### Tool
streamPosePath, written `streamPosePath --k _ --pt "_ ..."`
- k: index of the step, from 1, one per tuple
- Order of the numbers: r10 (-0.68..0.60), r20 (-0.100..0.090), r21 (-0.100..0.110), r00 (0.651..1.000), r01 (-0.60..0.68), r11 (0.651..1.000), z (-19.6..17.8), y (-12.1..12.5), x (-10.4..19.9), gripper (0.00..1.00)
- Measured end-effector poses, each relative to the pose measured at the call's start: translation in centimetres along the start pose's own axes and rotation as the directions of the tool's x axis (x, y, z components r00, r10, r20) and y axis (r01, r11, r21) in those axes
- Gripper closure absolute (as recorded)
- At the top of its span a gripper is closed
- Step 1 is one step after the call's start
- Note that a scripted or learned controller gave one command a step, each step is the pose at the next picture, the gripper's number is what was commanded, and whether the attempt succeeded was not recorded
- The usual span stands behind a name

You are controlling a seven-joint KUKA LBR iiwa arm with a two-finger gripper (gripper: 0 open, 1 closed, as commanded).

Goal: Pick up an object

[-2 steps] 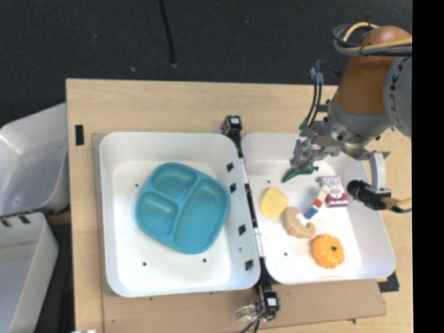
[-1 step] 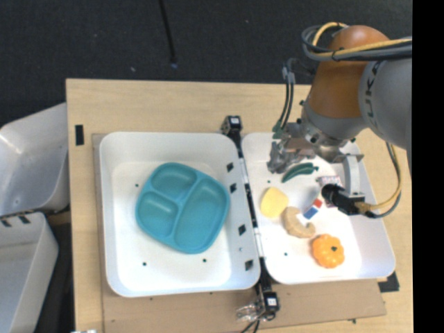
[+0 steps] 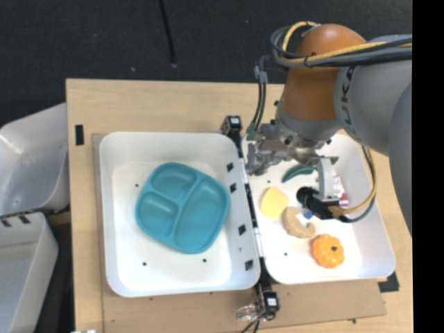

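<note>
The gripper (image 3: 268,155) hangs low over the right bin (image 3: 366,254), in the bin's 10 o'clock corner and close against the divider between the two bins. The grey arm and its orange band cover it from above, so I cannot tell whether it is open or closed, and nothing can be seen held in it.

The things to pick lie loose around it. Taking the gripper as the centre of the dial:
- A curved green piece (image 3: 302,173) lies at 4 o'clock, near the gripper and partly under the wrist.
- A rounded yellow piece (image 3: 273,201) sits at 6 o'clock on the bin floor, apart from the gripper.
- A lumpy beige piece (image 3: 298,224) lies at 5 o'clock, just beside the yellow one.
- A small orange toy pumpkin (image 3: 327,250) stands upright further out at 5 o'clock, close to the beige piece.

A blue divided plate (image 3: 182,207) lies flat at 8 o'clock, in the middle of the left bin (image 3: 125,259). Both bins rest on the pale wooden bench (image 3: 82,106).
</note>
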State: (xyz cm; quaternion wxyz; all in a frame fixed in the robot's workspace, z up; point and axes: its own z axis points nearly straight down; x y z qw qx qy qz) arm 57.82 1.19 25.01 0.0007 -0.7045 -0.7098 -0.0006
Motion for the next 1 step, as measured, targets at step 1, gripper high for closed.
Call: streamPosePath --k 1 --pt "0.001 0.001 0.002 1.0 -0.001 1.0 1.22 -0.34 4.59 1.0"
